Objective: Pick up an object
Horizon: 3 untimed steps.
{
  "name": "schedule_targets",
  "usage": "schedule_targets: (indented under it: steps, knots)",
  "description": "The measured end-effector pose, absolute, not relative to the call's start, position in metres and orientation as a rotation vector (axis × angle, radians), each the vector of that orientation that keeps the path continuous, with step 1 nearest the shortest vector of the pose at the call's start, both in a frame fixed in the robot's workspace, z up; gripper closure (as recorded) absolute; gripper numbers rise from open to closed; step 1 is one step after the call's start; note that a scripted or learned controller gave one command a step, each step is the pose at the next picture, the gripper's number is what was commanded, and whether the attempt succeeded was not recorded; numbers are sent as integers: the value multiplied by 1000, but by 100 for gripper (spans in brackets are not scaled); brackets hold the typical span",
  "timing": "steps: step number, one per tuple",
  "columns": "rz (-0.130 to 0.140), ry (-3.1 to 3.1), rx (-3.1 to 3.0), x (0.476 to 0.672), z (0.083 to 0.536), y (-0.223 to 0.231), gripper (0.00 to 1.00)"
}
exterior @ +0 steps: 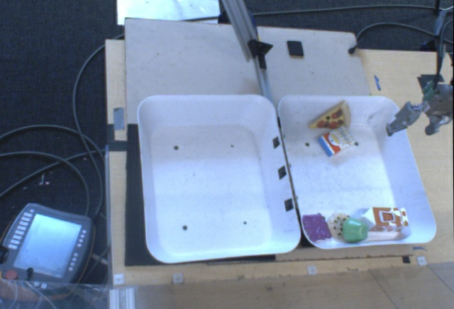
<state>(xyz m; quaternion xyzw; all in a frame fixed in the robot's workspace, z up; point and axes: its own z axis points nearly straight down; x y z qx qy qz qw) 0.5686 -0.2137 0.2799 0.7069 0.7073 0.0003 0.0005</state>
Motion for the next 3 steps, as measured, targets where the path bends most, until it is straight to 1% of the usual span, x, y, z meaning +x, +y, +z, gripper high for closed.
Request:
schedule_targets:
  steps: [1,2,3]
  knots:
    - [2,2222,2218,569,291,-214,100]
    - [2,2222,2219,569,290,-214,0]
    - [-6,2226,2227,556,166,-218,0]
